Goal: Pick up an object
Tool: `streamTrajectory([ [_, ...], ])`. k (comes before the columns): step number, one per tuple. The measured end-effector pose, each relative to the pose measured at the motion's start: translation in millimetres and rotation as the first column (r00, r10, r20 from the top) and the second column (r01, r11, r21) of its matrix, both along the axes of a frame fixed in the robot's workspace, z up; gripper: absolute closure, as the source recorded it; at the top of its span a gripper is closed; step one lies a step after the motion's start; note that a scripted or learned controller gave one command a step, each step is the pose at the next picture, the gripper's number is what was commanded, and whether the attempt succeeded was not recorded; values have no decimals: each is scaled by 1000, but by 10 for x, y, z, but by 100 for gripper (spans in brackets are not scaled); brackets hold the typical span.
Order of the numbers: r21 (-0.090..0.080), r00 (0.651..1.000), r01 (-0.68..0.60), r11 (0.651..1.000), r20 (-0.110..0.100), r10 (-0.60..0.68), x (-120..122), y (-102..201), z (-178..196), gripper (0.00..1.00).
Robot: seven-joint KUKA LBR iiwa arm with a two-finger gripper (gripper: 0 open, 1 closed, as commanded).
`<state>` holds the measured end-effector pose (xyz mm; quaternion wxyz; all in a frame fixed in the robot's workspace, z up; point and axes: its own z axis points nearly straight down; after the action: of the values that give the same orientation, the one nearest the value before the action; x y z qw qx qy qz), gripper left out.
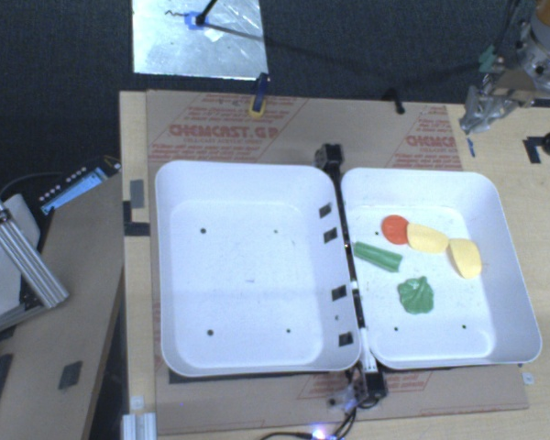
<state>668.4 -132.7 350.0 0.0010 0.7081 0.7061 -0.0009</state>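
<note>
At upper right of the frame we see the arm raised, its gripper (484, 115) above the right bin (509, 236), finger state we cannot tell, toy food (427, 238) below.

You see two white bins (247, 356), the three-o'clock one holding a red-orange disc (395, 229), two pale yellow pieces (427, 238) (466, 258), a green stick (378, 257) and a green leafy lump (415, 295), on tan board with red lettering (222, 128).
</note>
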Motion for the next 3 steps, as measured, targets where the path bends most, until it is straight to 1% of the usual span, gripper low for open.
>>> streamTrajectory([
  [1, 7, 1000, -19, 1000, 7, 19, 12, 1195, 361, 100],
  [2, 1, 1000, -1, 1000, -1, 1, -2, 651, -101, 100],
  [3, 7, 1000, -19, 1000, 4, 19, 1, 1999, -19, 100],
])
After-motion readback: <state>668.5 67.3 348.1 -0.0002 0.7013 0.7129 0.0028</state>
